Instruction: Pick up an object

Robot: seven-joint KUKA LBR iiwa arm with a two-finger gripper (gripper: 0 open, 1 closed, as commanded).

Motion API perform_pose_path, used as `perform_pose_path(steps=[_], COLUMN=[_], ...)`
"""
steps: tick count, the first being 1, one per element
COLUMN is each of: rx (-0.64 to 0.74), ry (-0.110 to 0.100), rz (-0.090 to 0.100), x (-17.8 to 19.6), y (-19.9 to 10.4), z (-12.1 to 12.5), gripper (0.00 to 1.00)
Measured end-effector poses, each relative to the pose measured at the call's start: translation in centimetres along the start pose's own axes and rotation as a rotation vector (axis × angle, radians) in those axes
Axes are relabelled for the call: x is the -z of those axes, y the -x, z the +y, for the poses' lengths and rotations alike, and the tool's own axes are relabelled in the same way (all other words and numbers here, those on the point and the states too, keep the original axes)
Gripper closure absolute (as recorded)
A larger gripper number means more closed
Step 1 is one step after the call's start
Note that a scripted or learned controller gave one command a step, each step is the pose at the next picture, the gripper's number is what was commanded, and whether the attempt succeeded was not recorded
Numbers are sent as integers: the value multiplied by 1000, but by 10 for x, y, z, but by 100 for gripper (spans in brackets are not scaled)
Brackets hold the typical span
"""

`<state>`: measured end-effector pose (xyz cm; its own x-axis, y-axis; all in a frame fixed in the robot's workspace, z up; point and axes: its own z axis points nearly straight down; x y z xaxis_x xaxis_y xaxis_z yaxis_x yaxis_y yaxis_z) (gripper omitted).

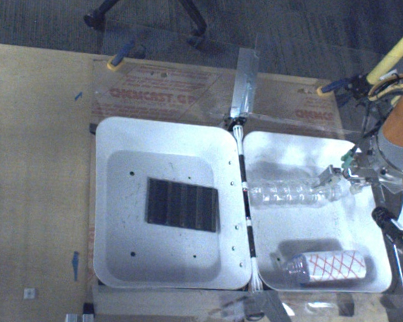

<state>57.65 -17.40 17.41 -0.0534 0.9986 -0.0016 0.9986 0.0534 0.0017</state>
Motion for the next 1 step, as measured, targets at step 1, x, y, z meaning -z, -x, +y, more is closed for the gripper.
perform_pose_path(steps=[1], rx=[55], ry=[4], rz=[-2], x=[-87], y=[13], z=[39], gripper=[0])
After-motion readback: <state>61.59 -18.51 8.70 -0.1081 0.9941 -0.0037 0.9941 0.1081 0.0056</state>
